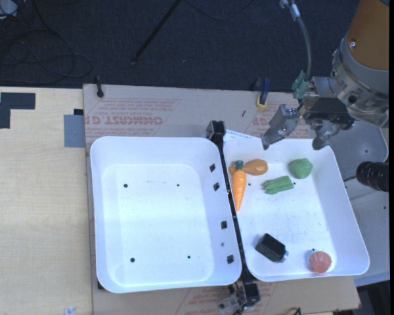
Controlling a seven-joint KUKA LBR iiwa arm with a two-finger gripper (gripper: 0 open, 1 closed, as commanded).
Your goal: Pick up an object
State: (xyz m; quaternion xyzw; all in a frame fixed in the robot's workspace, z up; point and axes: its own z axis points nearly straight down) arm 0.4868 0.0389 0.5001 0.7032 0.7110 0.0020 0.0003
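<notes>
The right bin (345,202) holds an orange carrot (238,186), an orange-yellow lump (255,167), a long green piece (278,186), a round green piece (301,168), a black block (271,247) and a pink-red ball (320,262). My gripper (298,131) hangs above the bin's far edge, over the round green piece and the orange-yellow lump. Its two fingers (276,131) stand spread apart, open, with nothing between them.
The left bin (98,209) lies beside the right one, joined by a black clip strip (224,195). Both rest on a cardboard sheet (151,110) on the wooden bench. A yellow and blue clamp (262,94) stands behind the bins.
</notes>
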